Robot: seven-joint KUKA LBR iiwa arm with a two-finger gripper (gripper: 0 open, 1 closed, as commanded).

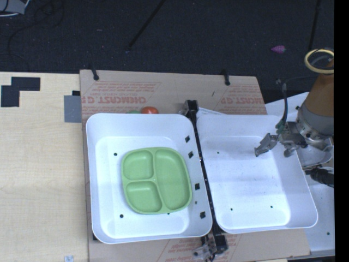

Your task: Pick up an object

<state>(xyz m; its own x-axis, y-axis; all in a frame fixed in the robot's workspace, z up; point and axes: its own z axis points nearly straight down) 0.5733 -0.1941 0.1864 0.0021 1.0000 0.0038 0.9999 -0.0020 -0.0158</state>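
Gripper (pixel 275 144) sat over the right bin (pixel 297 214), near its far-right rim, arm (pixel 322 100) coming in from the right edge. Two grey fingers (pixel 264 146) visible, splayed apart; nothing between them, so jaws read as spread and not pinching anything. Whether the tips touched the bin floor, I couldn't tell from this slant.

Only pickable item in the bins: a green divided plate (pixel 156 179), lying flat in the left bin (pixel 101 231), well apart from the jaws, across the black divider (pixel 199 162) from them. Flat and wide, so my guess is a rim pinch would be the only way in; the bin wall keeps it from sliding far.

A small red object (pixel 149 111) sat behind the left bin's back rim, on the cardboard (pixel 163 94), also far off the jaws. Pick not yet started, by my read.
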